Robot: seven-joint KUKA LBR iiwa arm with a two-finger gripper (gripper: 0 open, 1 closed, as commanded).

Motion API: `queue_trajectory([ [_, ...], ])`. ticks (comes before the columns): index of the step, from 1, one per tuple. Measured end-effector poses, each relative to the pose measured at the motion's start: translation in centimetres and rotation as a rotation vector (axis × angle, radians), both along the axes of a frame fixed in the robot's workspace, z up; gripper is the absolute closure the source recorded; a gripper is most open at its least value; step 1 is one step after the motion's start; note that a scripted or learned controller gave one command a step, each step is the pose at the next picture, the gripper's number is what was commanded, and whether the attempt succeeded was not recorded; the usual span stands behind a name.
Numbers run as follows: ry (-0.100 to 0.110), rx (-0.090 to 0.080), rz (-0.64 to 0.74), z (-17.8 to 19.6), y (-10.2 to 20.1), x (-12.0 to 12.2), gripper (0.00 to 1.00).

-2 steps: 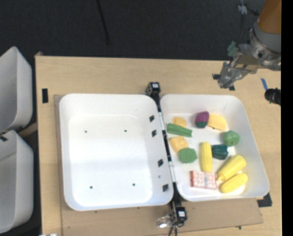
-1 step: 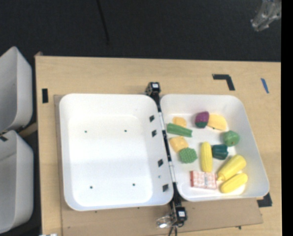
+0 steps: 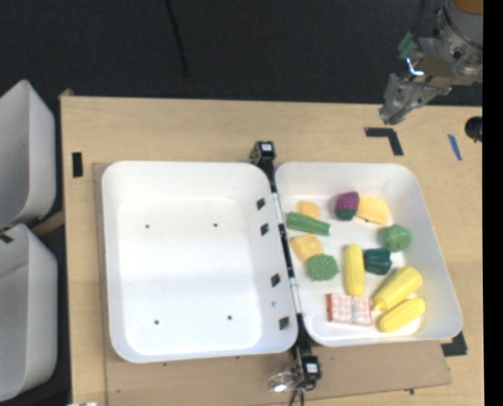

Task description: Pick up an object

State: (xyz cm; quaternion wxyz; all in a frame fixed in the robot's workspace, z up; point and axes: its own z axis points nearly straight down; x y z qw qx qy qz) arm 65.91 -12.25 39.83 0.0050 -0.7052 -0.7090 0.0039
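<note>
The right bin (image 3: 420,184) holds several toy foods. Among them are a purple piece (image 3: 346,204), a long green vegetable (image 3: 307,223), a corn cob (image 3: 353,269), a green broccoli-like piece (image 3: 322,266) and a red-and-white box (image 3: 349,309). Two yellow pieces (image 3: 397,287) lie at its near right. My gripper (image 3: 401,104) hangs high over the bench beyond the right bin's far edge, well apart from every object, with nothing seen in it.
The left bin (image 3: 107,227) sits beside the right one, joined by a clipped divider (image 3: 278,252). Black tape marks (image 3: 385,136) and a blue mark (image 3: 455,147) lie on the bench at the back right. White shapes (image 3: 10,227) stand at the far left.
</note>
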Motion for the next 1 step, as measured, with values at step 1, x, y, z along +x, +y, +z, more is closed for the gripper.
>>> queue_trajectory([
  [1, -0.021, -0.006, -0.007, 5.55, -4.01, 3.12, 1.0],
])
